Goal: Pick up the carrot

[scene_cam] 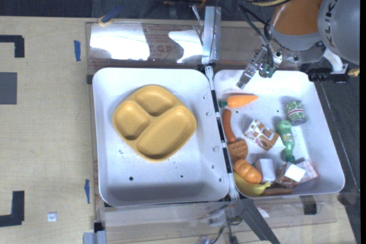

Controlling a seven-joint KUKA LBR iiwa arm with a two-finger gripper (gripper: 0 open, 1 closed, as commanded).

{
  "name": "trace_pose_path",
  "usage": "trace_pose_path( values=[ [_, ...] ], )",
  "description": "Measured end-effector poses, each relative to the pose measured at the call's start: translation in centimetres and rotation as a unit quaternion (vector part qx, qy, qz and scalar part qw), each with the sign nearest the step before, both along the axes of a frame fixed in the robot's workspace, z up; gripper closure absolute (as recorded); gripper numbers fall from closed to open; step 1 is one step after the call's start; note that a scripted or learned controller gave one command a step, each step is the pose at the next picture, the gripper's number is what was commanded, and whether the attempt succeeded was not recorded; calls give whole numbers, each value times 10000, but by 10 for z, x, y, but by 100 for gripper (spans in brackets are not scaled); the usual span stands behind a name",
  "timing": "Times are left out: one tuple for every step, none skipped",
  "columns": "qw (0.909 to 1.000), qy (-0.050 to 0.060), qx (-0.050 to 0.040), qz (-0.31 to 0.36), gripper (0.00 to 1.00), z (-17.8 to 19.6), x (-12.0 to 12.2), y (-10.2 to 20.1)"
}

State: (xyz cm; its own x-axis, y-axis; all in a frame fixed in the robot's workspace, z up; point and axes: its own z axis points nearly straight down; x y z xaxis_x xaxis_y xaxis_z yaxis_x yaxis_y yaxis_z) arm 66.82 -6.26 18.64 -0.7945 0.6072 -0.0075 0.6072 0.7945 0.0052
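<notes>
The orange carrot [241, 100] lies on its side near the top left of the right bin [329, 140], its tip pointing right. My gripper [257, 73] hangs just above and slightly right of it, at the bin's far edge, apart from the carrot. Its fingers [247, 76] are spread open with nothing between them.
A yellow divided plate [154, 122] fills the middle of the left bin [108, 174]. The right bin also holds a sausage [229, 124], a snack packet [261, 134], a green bottle [286, 137], a green can [294, 111], a banana [251, 186] and small cartons [297, 171].
</notes>
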Motion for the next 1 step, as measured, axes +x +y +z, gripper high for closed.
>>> trace_pose_path(
  values=[
    [10000,1,1,-2,0,0,0,0]
  ],
)
